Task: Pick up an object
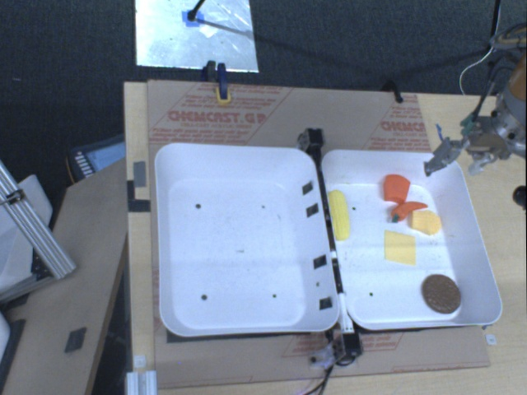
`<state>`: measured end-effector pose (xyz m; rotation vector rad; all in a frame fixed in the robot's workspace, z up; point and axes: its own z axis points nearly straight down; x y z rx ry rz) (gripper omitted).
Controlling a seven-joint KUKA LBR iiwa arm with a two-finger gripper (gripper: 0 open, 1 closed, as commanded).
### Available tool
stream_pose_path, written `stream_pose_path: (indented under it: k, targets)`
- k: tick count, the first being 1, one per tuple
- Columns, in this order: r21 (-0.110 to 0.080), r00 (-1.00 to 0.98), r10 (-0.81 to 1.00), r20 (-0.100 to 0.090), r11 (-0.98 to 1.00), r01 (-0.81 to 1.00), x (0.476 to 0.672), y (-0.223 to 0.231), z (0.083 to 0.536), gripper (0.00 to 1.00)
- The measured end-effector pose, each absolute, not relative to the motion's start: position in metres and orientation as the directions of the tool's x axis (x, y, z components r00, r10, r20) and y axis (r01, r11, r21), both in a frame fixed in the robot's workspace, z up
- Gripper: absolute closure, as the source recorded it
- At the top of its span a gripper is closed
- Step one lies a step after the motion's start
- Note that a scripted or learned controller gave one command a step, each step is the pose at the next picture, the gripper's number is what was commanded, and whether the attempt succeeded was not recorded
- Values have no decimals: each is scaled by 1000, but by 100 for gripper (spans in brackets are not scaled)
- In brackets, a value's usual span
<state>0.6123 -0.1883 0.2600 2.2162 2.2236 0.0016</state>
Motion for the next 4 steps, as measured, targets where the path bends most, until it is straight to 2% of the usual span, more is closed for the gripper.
stream_pose_path:
  k: [1,2,3,4]
  targets:
    - [17,-7,1000,-7,7,1000,641,-207,380,0]
    - [16,-8,1000,-6,8,1000,654,-206,485,0]
    - [10,-7,1000,-4,7,1000,669,-206,540,0]
    - [8,-12,1000,-4,12,1000,669,-205,548,100]
